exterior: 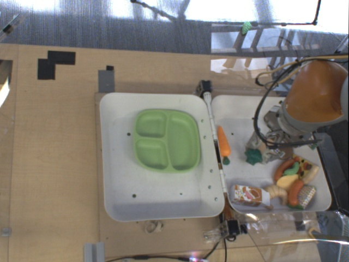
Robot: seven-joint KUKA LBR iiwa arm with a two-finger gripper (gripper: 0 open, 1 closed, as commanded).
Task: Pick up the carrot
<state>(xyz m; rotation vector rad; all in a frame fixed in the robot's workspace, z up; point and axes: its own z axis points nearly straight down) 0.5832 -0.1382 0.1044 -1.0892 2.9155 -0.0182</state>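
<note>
— Wooden bench top (54, 162), tan, item one. What sits on it, from the left?

— Left white shallow plastic bin (117, 198), rounded corners. Contents: one pale green plastic plate with three compartments (166, 140), lying flat near the bin's middle, nothing on it.

— Next?

— Right white shallow plastic bin (237, 119), edge to edge with the first. Orange toy carrot with a dark green top (223, 144): lies along the bin's left wall, green end toward the camera, well apart from the arm.

— Further right?

— Small dark green toy vegetable (253, 156), mid-bin. Brown and white printed carton (250, 195), on its side near the front wall. Beyond it, a heap of toy food (294, 182) in the front right corner: red, orange and yellow pieces touching one another; single kinds hard to tell.

— And the arm?

— Grey arm with an orange band (313, 94), over the right bin's far right. Two-finger gripper (267, 149) below it, just beside the green vegetable; whether its fingers are parted or closed I cannot tell.
</note>
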